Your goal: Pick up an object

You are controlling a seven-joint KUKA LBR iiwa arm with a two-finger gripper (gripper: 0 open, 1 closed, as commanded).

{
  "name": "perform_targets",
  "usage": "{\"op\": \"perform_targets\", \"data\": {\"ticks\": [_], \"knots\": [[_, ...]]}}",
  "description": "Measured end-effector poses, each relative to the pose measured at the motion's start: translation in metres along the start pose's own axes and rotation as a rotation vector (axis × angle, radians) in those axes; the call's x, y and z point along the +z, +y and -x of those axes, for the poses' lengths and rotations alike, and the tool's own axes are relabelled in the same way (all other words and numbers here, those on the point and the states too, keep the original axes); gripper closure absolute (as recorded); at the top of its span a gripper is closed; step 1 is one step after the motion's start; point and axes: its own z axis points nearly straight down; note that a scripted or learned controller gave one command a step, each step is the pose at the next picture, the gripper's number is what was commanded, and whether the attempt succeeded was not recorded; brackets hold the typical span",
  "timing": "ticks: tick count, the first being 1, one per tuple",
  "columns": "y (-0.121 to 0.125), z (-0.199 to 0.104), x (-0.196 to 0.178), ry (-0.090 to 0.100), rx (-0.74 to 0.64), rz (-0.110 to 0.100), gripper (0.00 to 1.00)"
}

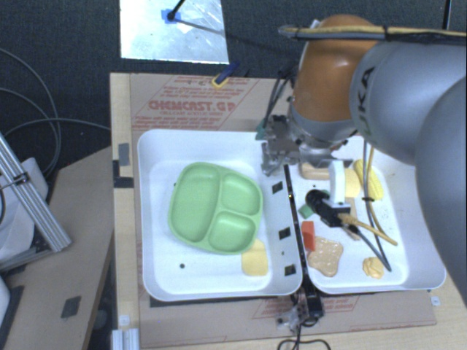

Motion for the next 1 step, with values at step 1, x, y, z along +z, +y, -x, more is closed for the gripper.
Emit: {"op": "perform_targets", "data": {"ticks": [1], "knots": [[-0.028,0.018,-0.0882,-0.001,0.006,0.01,1.0]]}}
